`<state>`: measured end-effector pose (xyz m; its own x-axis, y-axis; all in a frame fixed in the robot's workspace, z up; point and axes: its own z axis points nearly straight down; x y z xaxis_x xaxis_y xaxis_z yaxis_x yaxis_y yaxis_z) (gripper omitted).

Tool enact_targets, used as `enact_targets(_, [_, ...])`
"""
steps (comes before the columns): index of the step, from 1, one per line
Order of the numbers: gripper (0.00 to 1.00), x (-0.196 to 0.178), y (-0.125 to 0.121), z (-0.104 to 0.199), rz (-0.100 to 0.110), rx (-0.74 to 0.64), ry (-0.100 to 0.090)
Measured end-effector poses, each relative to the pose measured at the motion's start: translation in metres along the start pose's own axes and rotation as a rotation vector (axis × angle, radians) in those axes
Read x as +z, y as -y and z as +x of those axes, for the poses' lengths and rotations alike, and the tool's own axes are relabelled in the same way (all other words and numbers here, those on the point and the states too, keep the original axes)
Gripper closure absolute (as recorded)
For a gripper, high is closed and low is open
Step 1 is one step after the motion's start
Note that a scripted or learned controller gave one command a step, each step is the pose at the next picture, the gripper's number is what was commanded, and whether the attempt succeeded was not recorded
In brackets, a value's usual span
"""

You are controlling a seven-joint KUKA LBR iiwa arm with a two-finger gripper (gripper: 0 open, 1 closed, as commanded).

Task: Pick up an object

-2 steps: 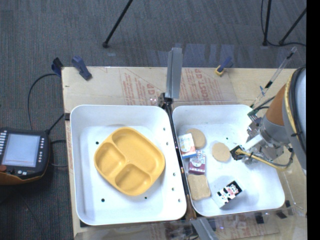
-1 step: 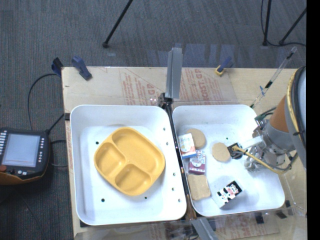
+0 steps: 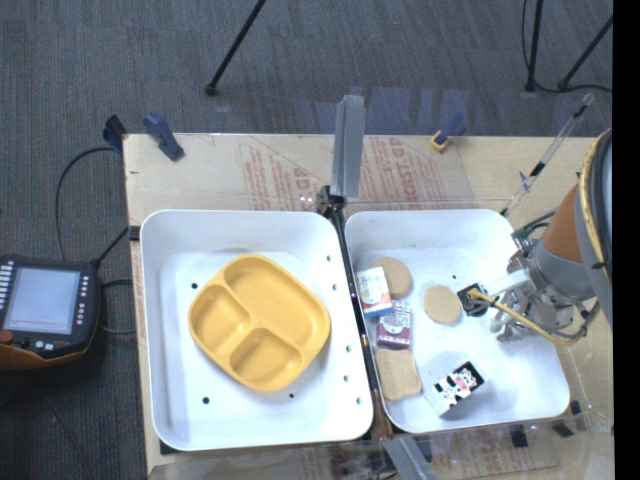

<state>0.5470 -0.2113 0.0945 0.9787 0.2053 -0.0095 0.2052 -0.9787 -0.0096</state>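
Note:
The right bin (image 3: 520, 388) holds several small items. A white and blue carton (image 3: 373, 290) lies at its left side beside a tan round biscuit (image 3: 397, 274). A second tan disc (image 3: 441, 304) sits near the middle. Below the carton are a maroon packet (image 3: 394, 327) and a slice of toast (image 3: 398, 373). A black-and-white patterned box (image 3: 458, 385) lies toward the front. My gripper (image 3: 512, 316) hangs low over the bin's right side, to the right of the tan disc and apart from it. Nothing shows held in it.
The left bin (image 3: 170, 408) carries a yellow divided plate (image 3: 259, 320). A grey upright post (image 3: 347, 158) stands behind the seam between the bins. A handheld pendant (image 3: 45, 303) lies on the floor at the left. Tripod legs stand behind the bench.

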Motion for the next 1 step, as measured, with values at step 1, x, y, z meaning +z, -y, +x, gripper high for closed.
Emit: enact_targets(1, [1.0, -0.0082, 0.0005, -0.0008, 0.004, -0.003, 0.004])
